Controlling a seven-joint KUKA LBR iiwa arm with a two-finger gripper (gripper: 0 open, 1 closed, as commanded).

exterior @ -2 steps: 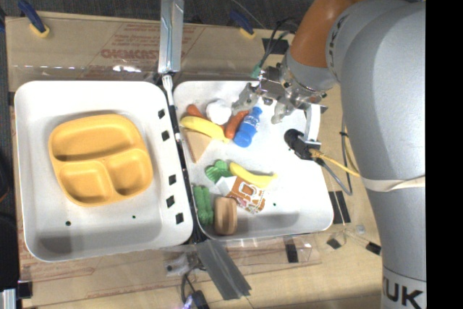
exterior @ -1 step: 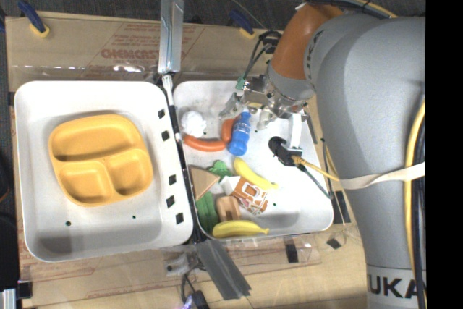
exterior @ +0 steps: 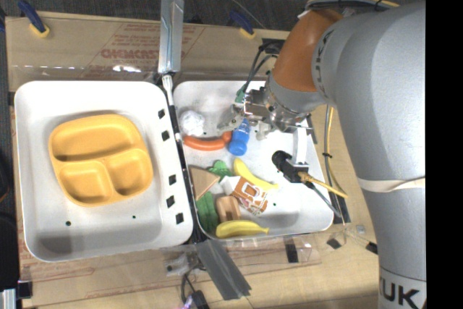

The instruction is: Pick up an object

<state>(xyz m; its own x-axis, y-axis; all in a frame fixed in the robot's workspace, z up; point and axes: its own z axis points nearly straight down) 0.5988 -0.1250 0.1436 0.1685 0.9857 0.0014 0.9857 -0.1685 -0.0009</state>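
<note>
One blue bottle (exterior: 239, 140) sits just beside the hand (exterior: 248, 114).

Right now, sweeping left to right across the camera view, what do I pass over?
yellow divided tray → white ball → blue object → arm's orange band. The clutter piled at the near end of the right bin overlaps, so it is left out.

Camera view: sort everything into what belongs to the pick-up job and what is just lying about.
Job: gripper; right bin; blue bottle; orange carrot; white ball; banana at the near edge.
Lying about: yellow tray in the left bin; blue clamps.
</note>
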